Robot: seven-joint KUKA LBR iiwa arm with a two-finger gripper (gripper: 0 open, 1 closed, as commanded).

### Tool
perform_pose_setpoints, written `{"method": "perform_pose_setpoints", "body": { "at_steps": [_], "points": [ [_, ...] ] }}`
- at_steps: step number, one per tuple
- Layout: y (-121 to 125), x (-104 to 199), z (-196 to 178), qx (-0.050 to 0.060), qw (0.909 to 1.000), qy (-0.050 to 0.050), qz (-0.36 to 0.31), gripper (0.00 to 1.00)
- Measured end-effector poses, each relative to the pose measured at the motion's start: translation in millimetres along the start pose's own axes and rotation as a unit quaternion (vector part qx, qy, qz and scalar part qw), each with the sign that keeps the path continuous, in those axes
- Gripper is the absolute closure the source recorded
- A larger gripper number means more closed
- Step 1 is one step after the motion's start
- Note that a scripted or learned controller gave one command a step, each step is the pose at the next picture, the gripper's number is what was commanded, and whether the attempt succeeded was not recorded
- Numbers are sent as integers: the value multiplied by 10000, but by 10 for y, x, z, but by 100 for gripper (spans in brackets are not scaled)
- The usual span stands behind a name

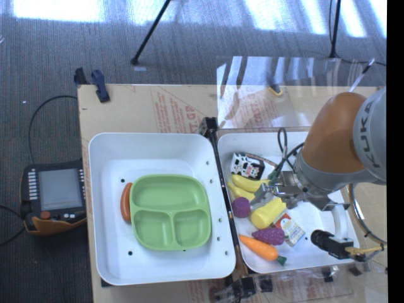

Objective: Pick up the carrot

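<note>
The carrot (259, 247) lies near the front edge of the right bin (328, 265), at about 7 o'clock from the bin's middle, its orange tip pointing to 10 o'clock and its green stub to 4 o'clock. The gripper (282, 190) hangs over the cluster of toy food above it, at roughly 1 o'clock from the carrot, and whether it is wide or narrow I cannot tell, since the wrist and cables cover it.

To do this step well, the tool should probably shift toward 7 o'clock, then turn so it closes across the carrot's narrow width rather than along its length. A purple grape bunch (269, 235) touches or nearly touches the carrot at 1 o'clock, so coming down at the carrot's middle or tip end looks safer than near the stub.

Counted: one carrot, two purple pieces (the grape bunch and a rounder one (240, 206)), three yellow pieces (268, 212), one black-and-white carton (246, 165), one small packet (291, 228). In the left bin (107, 232) sit one green divided plate (170, 210) and one red-orange piece (126, 202) at its 9 o'clock.
</note>
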State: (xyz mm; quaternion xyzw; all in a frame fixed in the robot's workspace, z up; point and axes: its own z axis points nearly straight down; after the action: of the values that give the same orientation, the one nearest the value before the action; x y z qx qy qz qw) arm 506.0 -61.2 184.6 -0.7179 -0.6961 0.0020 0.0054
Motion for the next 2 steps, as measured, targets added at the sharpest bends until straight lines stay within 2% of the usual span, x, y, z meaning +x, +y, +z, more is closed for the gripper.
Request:
{"method": "perform_pose_setpoints", "body": {
  "at_steps": [1,2],
  "points": [
    [-309,-3,-3,-10,9983,-10,-584,0],
    [-267,-227,955,-68,9978,-17,-657,0]
  ]
}}
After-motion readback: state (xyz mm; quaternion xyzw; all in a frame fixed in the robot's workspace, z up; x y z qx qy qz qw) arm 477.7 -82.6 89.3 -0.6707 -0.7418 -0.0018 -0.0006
